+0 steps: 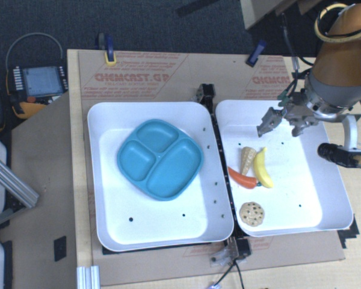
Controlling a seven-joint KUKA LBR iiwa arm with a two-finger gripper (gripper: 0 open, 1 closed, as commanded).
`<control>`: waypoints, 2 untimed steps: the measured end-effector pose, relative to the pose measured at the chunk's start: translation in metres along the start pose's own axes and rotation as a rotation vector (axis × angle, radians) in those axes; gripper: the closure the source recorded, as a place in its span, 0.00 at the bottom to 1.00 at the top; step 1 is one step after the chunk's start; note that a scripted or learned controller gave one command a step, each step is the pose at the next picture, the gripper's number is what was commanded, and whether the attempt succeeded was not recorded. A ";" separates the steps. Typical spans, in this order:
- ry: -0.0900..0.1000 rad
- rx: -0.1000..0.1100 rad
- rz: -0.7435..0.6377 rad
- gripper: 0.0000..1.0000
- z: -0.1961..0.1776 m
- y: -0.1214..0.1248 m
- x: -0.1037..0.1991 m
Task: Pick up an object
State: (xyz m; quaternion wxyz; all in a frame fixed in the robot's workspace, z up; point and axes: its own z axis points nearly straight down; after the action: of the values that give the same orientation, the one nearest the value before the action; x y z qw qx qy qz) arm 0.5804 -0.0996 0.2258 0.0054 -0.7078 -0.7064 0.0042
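A yellow banana [263,168] lies in the right bin [325,212], touching a pale ice-cream cone [247,159] on its left and an orange-red carrot [243,179] below it. A round cookie [251,213] sits apart, nearer the bin's front edge. The gripper [285,124] hangs above and to the right of this cluster, fingers spread wide with nothing between them. The left bin [108,212] holds a blue divided plate [160,159], set at a tilt.

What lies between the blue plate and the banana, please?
In the camera view, the bins' meeting walls and the cone lie between blue plate and banana.
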 end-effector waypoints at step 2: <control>0.000 -0.006 -0.003 0.00 0.042 0.003 0.010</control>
State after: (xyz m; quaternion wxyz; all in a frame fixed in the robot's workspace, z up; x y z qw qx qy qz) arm 0.5824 -0.0901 0.1835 0.0034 -0.7068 -0.7074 0.0021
